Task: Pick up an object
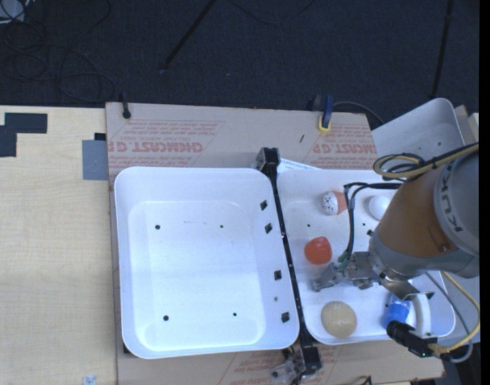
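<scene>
Camera view: gripper (325, 279) sat low in the right bin (309, 327), fingers' state impossible to tell. Red ball (317, 251) lay just above it, beige ball (338, 318) just below, speckled ball (334, 203) farther up. Blue object (396, 312) lay under the arm (425, 215).

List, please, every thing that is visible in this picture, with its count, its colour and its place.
Bins: two, white, side by side on the bench.
Black divider: one, running between the two bins.
Orange-red ball: one, middle of the right bin.
Beige round object: one, near front edge of the right bin.
Small white and pink ball: one, rear part of the right bin.
White object: one, rear of the right bin, partly hidden by the arm.
Blue object: one, front right of the right bin.
Cardboard sheet: one, brown with red print, under the bins.
Arm: one, grey with orange band, over the right bin.
Gripper: one, grey, low between the orange-red ball and the beige round object.
</scene>
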You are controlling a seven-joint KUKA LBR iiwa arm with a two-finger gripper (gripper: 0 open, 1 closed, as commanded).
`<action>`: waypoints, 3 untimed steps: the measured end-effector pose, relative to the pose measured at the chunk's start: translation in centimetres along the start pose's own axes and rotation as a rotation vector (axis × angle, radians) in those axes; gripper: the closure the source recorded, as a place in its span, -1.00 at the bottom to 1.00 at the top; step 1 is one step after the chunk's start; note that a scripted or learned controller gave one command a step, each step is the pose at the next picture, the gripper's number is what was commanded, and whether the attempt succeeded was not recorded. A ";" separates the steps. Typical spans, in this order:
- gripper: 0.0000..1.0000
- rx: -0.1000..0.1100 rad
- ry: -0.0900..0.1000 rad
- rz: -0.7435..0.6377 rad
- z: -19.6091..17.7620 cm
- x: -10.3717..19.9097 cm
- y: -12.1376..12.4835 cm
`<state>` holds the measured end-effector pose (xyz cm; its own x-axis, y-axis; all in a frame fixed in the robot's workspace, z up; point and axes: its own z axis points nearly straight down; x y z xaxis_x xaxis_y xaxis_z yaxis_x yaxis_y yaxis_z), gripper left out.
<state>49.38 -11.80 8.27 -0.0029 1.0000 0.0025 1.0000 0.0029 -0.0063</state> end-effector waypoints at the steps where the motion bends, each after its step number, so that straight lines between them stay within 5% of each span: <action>1: -1.00 -0.003 -0.001 0.000 -0.4 2.8 -0.3; 3: -1.00 -0.003 -0.002 0.004 -0.5 3.1 1.6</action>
<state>51.02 -8.71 8.72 0.0013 1.0000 0.0009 1.0000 -0.0013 -0.0033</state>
